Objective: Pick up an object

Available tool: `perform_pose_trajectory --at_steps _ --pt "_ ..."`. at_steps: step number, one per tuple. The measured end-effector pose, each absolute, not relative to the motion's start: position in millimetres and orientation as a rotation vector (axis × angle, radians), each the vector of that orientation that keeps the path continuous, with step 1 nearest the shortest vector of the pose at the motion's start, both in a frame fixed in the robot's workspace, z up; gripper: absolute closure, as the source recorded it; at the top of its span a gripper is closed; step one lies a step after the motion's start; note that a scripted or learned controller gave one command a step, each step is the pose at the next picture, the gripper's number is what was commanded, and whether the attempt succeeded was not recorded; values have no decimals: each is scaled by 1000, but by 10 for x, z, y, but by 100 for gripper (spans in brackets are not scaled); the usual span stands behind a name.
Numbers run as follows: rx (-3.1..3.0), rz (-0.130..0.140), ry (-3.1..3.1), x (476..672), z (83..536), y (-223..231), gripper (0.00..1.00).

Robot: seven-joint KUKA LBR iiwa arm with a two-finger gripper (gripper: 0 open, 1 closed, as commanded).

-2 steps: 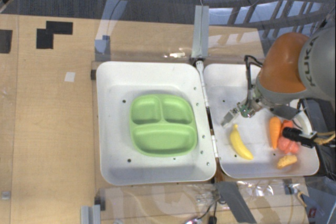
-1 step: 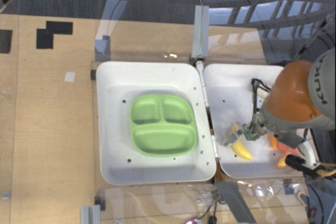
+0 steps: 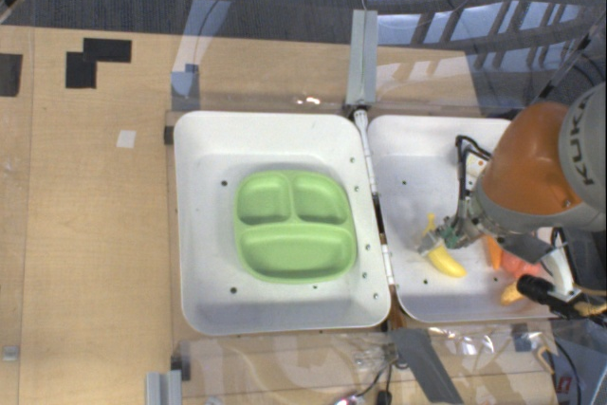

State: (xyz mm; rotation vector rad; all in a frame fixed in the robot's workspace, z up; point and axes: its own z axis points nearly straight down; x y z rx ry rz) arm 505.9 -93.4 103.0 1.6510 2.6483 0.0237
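Two white bins [image 3: 204, 299] sit side by side on a wooden bench [image 3: 85, 232].

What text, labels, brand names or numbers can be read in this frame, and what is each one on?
"KU": large dark letters on the grey arm at the view's right edge, cut off by the frame, so the rest of the word cannot be read.
No readable text on the green tray, the left bin, the right bin or the bench.

A green three-compartment plastic tray [image 3: 295, 225] lies in the left white bin [image 3: 204, 299]. In the right white bin [image 3: 408, 156], the gripper [image 3: 453, 235] reaches down beside a yellow banana-shaped toy [image 3: 447, 262].
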Motion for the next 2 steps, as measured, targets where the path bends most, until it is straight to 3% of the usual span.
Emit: perform_pose_trajectory --at_steps 1,2 --pt "1387 5 2811 5331 1407 -1013 100" --pt "1501 7 2752 5699 2337 -370 100"
